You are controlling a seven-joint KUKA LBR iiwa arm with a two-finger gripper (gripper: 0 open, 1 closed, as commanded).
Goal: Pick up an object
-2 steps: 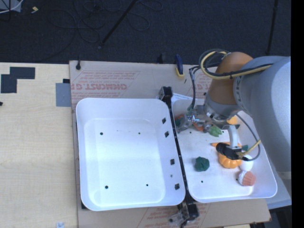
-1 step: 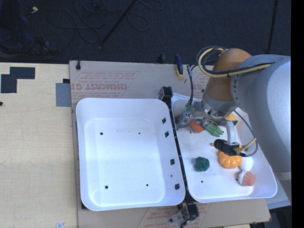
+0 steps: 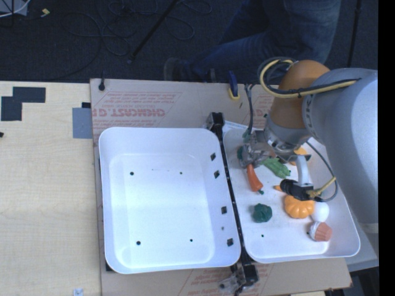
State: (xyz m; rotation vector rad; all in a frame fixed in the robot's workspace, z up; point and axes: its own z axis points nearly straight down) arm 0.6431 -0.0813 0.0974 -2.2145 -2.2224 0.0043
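- The claw point(image 3: 252, 152) hung over the upper-left part of the right bin point(image 3: 343, 251), close to the divide between the two bins; whether it was apart or together could not be told from this slant.
- Nothing could be seen gripped in it.
- Just below the claw lay the carrot point(image 3: 254, 177), a small orange toy lying lengthwise, its thick end toward the claw and its narrow end pointing down the view, with a dab of green at the tip.
- It rested on the white floor of the right bin, near that bin's left wall.
- A bright green leafy piece point(image 3: 276, 165) lay just right of the carrot.
- Further down the bin sat a dark green lump point(image 3: 262, 213), apart from the carrot.
- To its right were an orange pumpkin point(image 3: 299, 207) and a white egg point(image 3: 320, 212), touching or nearly so.
- A peach-and-pink ridged toy point(image 3: 320, 231) lay just below the egg.
- The left bin point(image 3: 160, 196) showed a bare white floor with a few small dark dots.
- Both bins stood on a cardboard sheet point(image 3: 154, 106) with red print, upside down in this view, reading roughly "CHEMCAST"; the rest was too small to read.
- The cardboard lay on the pale wooden table point(image 3: 43, 196), which bore dark patches point(image 3: 24, 100) near its upper left.
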